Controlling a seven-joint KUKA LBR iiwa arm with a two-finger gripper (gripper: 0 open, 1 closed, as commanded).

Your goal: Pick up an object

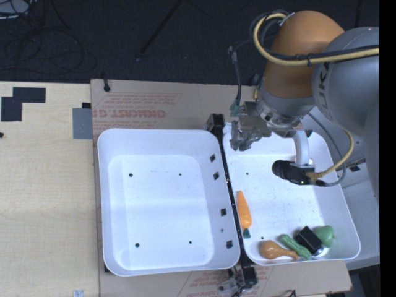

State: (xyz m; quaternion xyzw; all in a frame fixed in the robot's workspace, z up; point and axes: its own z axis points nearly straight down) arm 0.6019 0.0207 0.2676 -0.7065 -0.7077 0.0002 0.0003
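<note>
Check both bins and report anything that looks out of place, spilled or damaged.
Nothing looks spilled or broken. The toy carrot lies against the right bin's left wall. The other small items, an orange piece, a green one and a black block, are bunched in its near corner. The hand is above its far-left corner.

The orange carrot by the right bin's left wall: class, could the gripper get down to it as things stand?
Probably yes. The carrot lies alone, clear of the pile of toys in the near corner, with nothing over it. The bin wall right beside it may crowd the gripper.
</note>
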